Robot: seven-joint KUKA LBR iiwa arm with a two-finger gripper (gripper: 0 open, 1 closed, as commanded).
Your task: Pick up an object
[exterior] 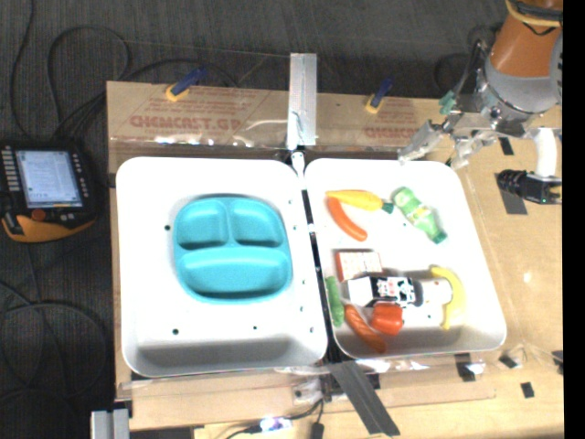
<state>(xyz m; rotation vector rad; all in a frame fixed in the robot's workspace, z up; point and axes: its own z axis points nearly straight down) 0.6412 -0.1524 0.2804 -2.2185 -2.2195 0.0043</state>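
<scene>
Hovering tool (437, 140) off far right corner of right bin (475, 245), carrying nothing; finger spread unclear. Toy food lies loose in right bin: carrot (346, 218), green bottle (418, 213), banana (450, 296). Left bin (146, 245) holds blue tray (231, 247).

The arm (526, 26) is cut off by the top and right edges at two o'clock. The gripper (437, 144) is blurred, its fingertips too small to read. In the right bin (475, 245), at five o'clock, piled toys overlap: a white carton (388, 289) hides part of the banana (452, 298).
</scene>
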